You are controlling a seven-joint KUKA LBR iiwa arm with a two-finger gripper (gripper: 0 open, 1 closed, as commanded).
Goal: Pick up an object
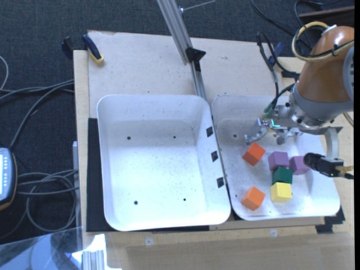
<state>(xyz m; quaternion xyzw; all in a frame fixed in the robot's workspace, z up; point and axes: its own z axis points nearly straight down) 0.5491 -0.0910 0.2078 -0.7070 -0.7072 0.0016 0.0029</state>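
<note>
At the right of the frame, the grey arm point(323, 77) with its orange band leans over the right-hand white bin point(326, 207), and its hand point(260, 133) hangs low near that bin's upper middle, just above and beside an orange cube point(254, 153). Whether the hand is open or closed cannot be told, as the metal parts there are small and blurred against the white; no block can be seen gripped in it

All the blocks lie in the right bin. The orange cube below the hand sits tilted, apart from the rest. To its right a purple block point(278, 160) and a second purple block point(298, 165) sit close together. Just below the first purple one a green block point(282, 175) touches a yellow cube point(281, 192) beneath it. A second orange cube point(253, 197) rests near the bin's lower edge, left of the yellow one and apart from it

Left of centre, the other white bin point(112, 151) shows only dark specks on its floor. Both bins sit on a pale worktop point(140, 66). A slanted metal bar point(177, 27) runs from the top of the frame down to the gap between the bins. A blue and yellow clamp point(93, 48) grips the worktop's upper left corner, and cables point(34, 100) trail over the dark carpet at the left
</note>
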